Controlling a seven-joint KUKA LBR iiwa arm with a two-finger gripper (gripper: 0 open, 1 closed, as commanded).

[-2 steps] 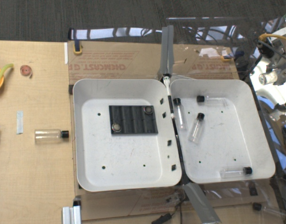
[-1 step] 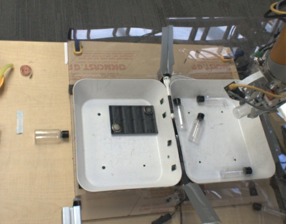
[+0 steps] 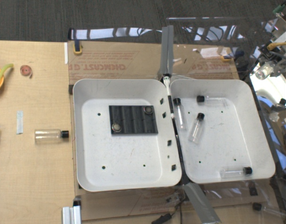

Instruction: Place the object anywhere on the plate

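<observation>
Dark ridged plate [image 3: 133, 120] in the left bin [image 3: 87, 171] toward its back, four clear vials in the right bin [image 3: 260, 139], one [image 3: 196, 127] near its middle, another vial [image 3: 51, 135] on the bench [image 3: 31, 181] by the left bin's left edge, jaws' state impossible to tell.

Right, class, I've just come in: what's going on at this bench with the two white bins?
Nothing is being handled at this moment. The left bin holds a dark ridged plate with two small round things on it. Four clear vials with black caps lie in the right bin, one near its middle. None of these is on the plate yet. Another vial lies outside on the bench.
</observation>
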